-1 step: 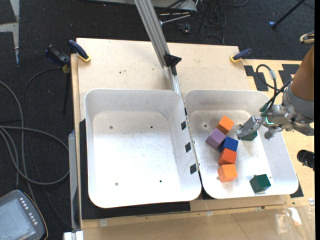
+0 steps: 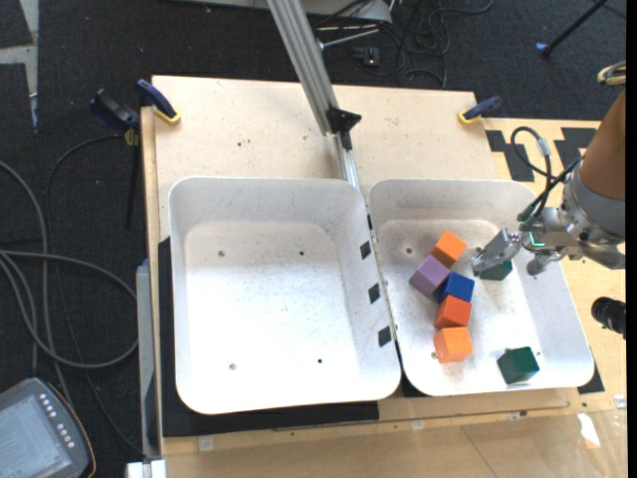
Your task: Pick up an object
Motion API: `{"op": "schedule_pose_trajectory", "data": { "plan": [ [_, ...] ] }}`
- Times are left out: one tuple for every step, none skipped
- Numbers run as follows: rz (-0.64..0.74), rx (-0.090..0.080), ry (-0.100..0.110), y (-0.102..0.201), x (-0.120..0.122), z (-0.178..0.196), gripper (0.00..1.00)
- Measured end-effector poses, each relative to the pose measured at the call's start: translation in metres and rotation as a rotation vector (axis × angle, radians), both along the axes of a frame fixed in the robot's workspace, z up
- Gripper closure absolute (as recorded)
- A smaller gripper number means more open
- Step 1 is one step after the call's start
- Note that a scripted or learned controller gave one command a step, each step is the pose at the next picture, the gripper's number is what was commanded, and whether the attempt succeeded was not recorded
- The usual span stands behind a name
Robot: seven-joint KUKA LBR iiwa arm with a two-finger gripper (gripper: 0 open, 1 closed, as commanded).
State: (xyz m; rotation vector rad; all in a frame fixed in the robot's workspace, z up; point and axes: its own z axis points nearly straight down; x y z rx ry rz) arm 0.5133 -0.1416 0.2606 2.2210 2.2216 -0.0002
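Two white bins side by side on the tabletop (image 2: 299,118). Left bin (image 2: 189,267) with only small dark specks on its floor. Right bin (image 2: 562,312) with all the cubes.

In the middle of the right bin, a tight cluster: top orange cube (image 2: 450,246) at the far end, purple cube (image 2: 430,276) just beside it on the left, blue cube (image 2: 459,287) touching the purple one. Then middle orange cube (image 2: 454,312) directly against the blue one, and near orange cube (image 2: 453,345) just below it. Apart from the cluster, green cube (image 2: 518,364) near the front right corner.

Arm (image 2: 605,167) coming in from the right, over the right rim of the right bin. End effector (image 2: 516,257) low inside the right bin, just right of the top orange cube and well apart from the green cube. Below its left tip, a small dark green piece (image 2: 496,270). Cannot tell how far open the end effector is, nor if it has hold of this piece.

Metal pole (image 2: 304,48) slanting from the top down to the gap between the bins. Blue and yellow clamps at the far left corner (image 2: 159,103) and the far right corner (image 2: 480,110) of the tabletop. Black cables (image 2: 60,267) on the dark floor at the left, and a grey pendant (image 2: 35,431) in the lower left corner.
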Motion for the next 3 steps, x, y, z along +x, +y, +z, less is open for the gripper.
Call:
{"op": "schedule_pose_trajectory", "data": {
  "plan": [
    [-0.001,0.001,0.007,0.0,-0.001,-0.064,0.0],
    [-0.002,0.001,0.005,-0.005,-0.002,-0.109,0.0],
    [-0.003,0.001,-0.002,-0.004,-0.001,-0.16,0.0]
  ]
}}
